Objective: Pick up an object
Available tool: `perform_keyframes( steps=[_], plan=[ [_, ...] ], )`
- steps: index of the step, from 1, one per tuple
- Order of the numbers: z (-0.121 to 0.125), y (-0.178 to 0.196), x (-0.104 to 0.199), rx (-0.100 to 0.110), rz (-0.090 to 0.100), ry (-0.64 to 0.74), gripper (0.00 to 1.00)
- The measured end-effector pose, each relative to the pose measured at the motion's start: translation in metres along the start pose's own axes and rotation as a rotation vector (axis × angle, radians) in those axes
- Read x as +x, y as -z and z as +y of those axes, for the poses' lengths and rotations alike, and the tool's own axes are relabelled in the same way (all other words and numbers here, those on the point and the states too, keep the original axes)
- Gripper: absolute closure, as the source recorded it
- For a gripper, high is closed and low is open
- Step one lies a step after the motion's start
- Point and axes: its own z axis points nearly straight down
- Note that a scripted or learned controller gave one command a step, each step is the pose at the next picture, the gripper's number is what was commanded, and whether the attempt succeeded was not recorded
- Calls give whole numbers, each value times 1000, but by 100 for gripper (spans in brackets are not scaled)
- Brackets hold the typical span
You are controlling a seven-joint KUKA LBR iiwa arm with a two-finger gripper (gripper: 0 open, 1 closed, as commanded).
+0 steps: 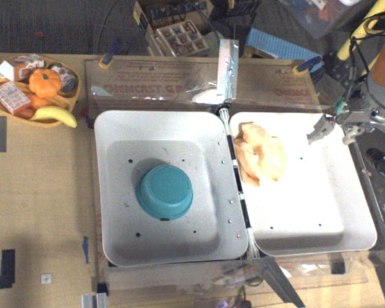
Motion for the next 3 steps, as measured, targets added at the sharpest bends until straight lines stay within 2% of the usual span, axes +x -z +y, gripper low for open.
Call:
perform_keyframes(
  steps=[1,2,3],
  plan=[
    [39,-113,71,1,0,-118,0],
    [44,-131,84,-6,-2,7,0],
    [38,-131,28,-10,-4,0,0]
  ],
)
